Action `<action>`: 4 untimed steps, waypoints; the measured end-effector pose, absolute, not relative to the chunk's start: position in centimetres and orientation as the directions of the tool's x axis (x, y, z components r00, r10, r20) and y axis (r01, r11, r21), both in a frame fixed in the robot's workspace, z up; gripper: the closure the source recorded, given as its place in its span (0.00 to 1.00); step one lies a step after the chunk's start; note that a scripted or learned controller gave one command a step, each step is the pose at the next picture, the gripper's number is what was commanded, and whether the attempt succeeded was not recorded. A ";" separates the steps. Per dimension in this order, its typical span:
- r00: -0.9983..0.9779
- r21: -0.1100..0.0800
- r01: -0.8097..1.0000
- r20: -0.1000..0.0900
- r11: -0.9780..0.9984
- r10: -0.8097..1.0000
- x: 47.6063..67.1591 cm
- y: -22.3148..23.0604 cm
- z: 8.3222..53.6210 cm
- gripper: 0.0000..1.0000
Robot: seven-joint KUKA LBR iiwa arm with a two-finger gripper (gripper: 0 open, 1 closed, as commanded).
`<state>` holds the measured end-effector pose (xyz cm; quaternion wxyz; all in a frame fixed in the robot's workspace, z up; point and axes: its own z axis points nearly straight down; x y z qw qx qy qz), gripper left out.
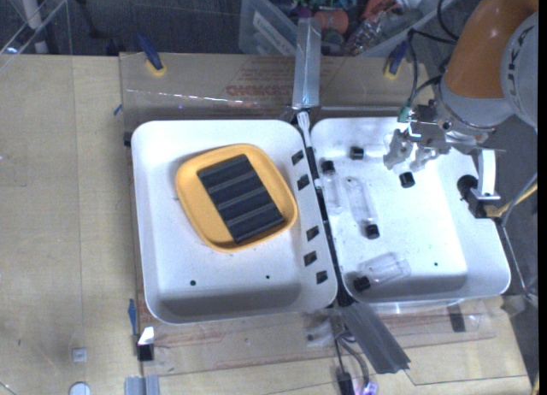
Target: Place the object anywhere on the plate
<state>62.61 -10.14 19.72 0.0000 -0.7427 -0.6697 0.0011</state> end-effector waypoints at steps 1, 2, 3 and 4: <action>0.103 -0.001 0.995 -0.001 -0.103 0.995 62.6 -10.1 19.7 0.00; 0.018 0.002 1.000 -0.002 -0.018 1.000 66.7 -16.6 17.1 0.00; 0.027 -0.001 1.000 0.001 -0.027 1.000 66.7 -9.4 19.2 0.00; -0.023 -0.003 1.000 0.002 0.023 1.000 66.7 -1.7 18.5 0.00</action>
